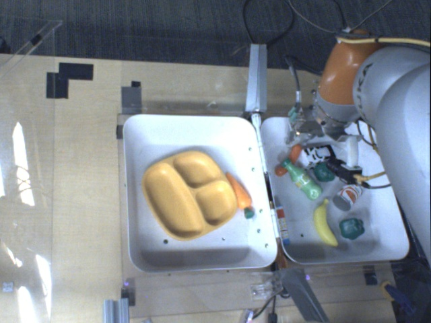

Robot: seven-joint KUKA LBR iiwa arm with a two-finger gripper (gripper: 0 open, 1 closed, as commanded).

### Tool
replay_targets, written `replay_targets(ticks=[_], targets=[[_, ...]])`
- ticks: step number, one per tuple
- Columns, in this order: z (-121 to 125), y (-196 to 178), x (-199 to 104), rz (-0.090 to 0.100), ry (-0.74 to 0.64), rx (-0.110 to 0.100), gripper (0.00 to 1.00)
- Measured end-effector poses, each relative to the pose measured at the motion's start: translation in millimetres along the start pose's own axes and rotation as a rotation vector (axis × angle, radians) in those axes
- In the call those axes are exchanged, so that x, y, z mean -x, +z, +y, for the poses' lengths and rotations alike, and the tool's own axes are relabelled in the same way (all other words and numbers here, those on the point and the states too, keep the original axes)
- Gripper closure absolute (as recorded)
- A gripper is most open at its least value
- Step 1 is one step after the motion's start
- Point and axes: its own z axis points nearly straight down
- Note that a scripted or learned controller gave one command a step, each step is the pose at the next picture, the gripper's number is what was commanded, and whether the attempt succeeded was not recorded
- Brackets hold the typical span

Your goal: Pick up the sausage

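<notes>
**Sausage: location and grasp notes**

The sausage [281,170] is taken to be the small reddish piece lying in the right bin [350,256], close to that bin's left wall and towards its far end. The identification is tentative, since the piece is small and partly blurred. Its right end touches, or is overlapped by, the top of a green bottle [305,181], which lies slanted towards the near right.

Handling is judged as follows: a light toy piece, probably smooth plastic or rubber, rounded and therefore liable to roll or slip under a pinch. A hold across the short axis at mid-length is preferred, with the jaws kept off the wall and the bottle. Room on both sides looks tight.

The gripper [313,138] is seen over the far part of the right bin, to the right of the sausage and not on it. Whether it is open or closed cannot be told, and nothing is seen held.

A banana [325,225] lies nearer. A yellow plate [188,194] sits in the left bin [195,262].
</notes>
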Motion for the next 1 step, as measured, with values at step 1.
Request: replay_targets(ticks=[1], targets=[[2.1, -134.7, -40.1, 0.003, -0.084, -0.006, 1.00]])
